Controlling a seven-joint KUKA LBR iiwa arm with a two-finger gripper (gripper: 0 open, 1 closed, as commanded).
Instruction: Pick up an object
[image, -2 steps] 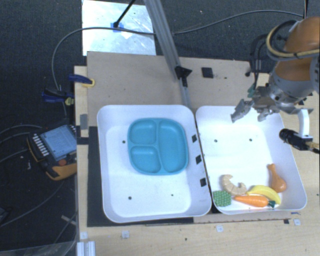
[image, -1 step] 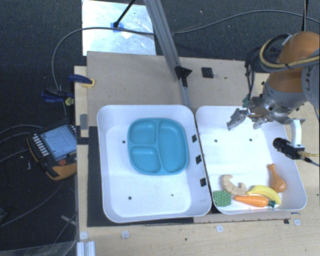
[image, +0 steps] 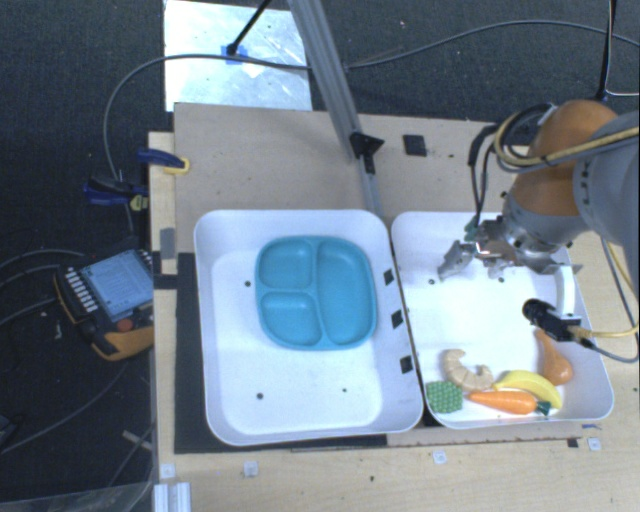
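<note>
Pincer (image: 455, 262), prongs apart, hovers over right bin (image: 470, 320) holding one banana (image: 528, 383) and one carrot (image: 503, 402).

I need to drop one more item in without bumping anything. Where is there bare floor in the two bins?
Right bin: bare middle, between the gripper above and the toy food below. Crowded along its near edge: broccoli, shrimp, carrot, banana. Left bin: bare strip below the blue plate.

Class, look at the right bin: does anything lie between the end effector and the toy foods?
Nothing visible does. The end effector sits above the right bin, and bare white floor separates it from the carrot, banana and shrimp.
</note>
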